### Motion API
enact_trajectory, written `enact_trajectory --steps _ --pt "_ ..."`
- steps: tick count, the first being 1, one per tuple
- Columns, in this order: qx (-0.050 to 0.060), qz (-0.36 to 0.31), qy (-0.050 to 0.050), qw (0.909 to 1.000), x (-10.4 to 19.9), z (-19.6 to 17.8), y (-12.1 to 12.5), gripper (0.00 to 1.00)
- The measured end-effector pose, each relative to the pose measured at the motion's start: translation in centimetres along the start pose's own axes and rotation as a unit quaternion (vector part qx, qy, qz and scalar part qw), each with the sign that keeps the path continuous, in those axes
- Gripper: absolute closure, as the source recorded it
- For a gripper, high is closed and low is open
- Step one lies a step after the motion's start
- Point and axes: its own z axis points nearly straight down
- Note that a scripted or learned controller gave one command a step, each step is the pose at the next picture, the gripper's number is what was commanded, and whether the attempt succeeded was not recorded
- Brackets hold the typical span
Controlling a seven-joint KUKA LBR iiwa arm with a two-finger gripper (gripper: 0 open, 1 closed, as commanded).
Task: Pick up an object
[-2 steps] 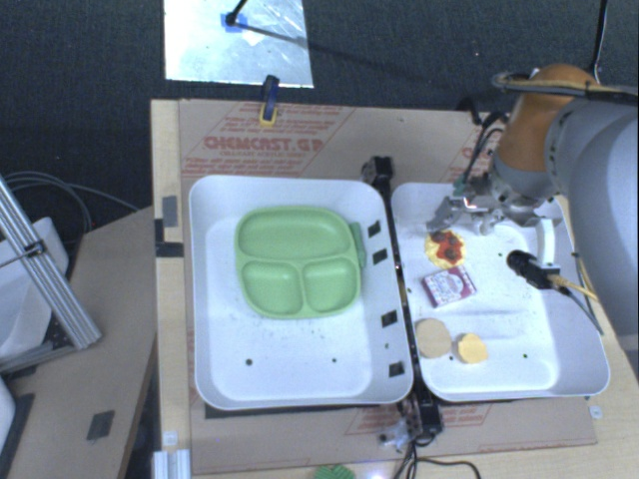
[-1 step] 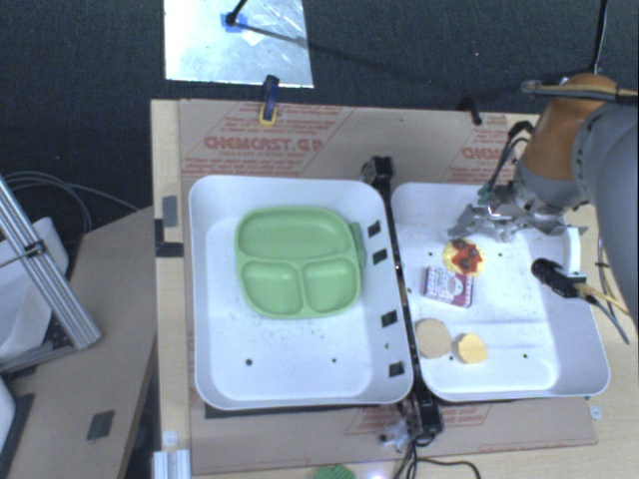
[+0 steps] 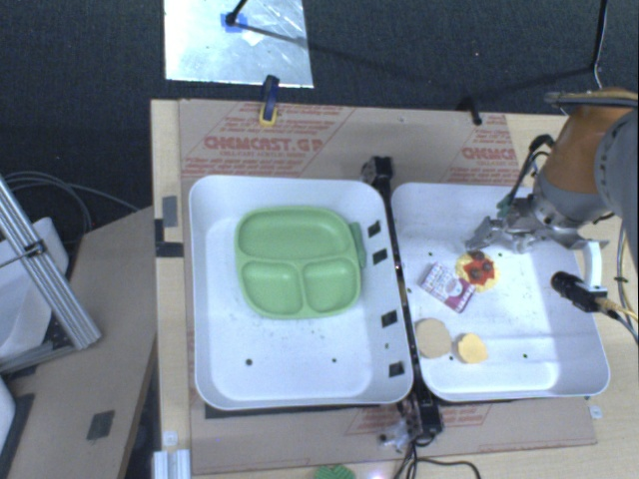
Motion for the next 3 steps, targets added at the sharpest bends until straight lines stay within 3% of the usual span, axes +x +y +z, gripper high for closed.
enact_trajectory --steps 1,2,3 --pt "0.0 0.0 0.0 1.0 -0.2 0.0 -3.1 0.0" --pt "-0.002 -0.001 0.0 1.0 -0.2 -1.1 -2.8 1.0" --pt "-0.002 -0.001 0.0 1.0 -0.2 -1.1 -2.9 0.0"
